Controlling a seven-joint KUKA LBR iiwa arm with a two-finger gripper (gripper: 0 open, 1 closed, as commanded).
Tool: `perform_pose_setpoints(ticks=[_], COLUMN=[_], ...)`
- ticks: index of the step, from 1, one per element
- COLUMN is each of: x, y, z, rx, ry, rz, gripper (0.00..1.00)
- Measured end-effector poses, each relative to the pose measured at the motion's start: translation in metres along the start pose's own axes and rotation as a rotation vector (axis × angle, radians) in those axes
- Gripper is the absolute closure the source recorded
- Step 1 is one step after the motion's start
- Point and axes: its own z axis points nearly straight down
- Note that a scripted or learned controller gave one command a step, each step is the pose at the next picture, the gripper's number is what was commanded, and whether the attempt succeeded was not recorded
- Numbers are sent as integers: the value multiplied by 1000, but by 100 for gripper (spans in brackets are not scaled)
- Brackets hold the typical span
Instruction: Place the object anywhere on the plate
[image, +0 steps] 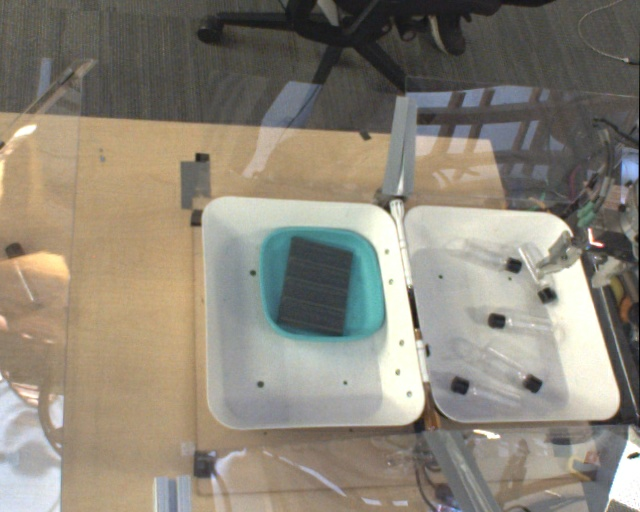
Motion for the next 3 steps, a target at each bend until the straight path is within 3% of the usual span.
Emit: perform_pose_setpoints(ticks=[1,2,3], x=[3,6,16], y=[11,29,20], z=[14,3,-130], rx=[2,0,-4], ry=[0,0,0], rz=[-15,87,210], gripper=[0,0,0])
